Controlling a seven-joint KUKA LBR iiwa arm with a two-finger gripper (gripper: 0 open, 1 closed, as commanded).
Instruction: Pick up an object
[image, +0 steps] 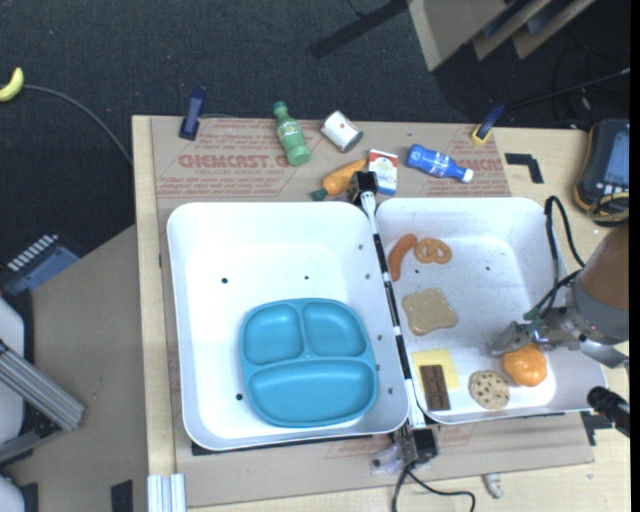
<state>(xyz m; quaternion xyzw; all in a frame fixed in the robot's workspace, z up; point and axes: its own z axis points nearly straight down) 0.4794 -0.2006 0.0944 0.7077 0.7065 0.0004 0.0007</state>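
Note:
My gripper (524, 341) hangs low over the near right part of the right bin (480, 220), at the end of the grey arm coming in from the right. Directly beneath it and touching its lower edge lies a small orange fruit (527, 369). Whether the fruit is gripped is unclear from this angle. Also in this bin are a cookie (488, 389), a brown chocolate bar (434, 386) on a yellow cheese slice (436, 362), a slice of bread (430, 311), a pretzel (434, 250) and a curved sausage (400, 255).
The left bin (200, 280) holds a blue divided plate (308, 360). Behind the bins lie a green bottle (292, 135), a white can (341, 130), a carrot (340, 180), a small carton (381, 170) and a blue bottle (437, 163). A black cable (556, 250) runs beside the arm.

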